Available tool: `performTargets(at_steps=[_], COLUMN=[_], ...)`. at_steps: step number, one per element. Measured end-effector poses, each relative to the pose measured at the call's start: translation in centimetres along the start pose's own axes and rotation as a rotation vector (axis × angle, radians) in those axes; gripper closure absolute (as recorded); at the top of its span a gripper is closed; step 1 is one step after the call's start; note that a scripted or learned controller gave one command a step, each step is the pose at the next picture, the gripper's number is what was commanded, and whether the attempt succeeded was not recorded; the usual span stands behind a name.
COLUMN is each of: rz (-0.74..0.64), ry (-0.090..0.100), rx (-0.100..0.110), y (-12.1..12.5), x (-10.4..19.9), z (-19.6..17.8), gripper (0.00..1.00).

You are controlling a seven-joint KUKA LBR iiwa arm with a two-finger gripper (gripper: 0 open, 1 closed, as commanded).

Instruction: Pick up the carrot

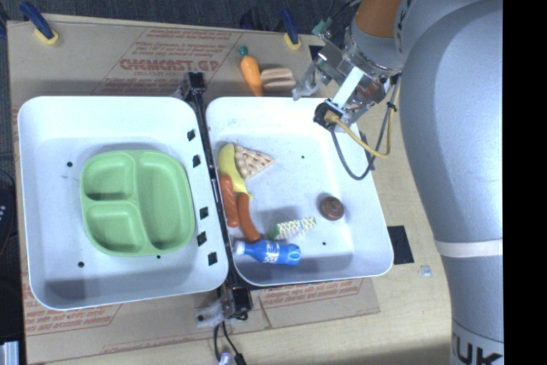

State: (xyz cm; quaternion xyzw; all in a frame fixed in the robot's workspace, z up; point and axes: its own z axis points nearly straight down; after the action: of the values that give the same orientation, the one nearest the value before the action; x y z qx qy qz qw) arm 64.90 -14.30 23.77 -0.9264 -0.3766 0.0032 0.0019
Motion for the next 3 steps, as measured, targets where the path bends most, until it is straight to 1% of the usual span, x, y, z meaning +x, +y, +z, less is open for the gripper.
performTargets(at_steps=[1,2,3], rz=[0.021,-0.235,-0.201], ry=[0.000,0.002,0.003], rx=[0.001,-0.001,-0.002], y=[2.9,-0.6,-3.0], x=[-4.8,-7.8,1.2], z=[10.7,14.7,14.6], gripper=[0.00,0.00,0.00])
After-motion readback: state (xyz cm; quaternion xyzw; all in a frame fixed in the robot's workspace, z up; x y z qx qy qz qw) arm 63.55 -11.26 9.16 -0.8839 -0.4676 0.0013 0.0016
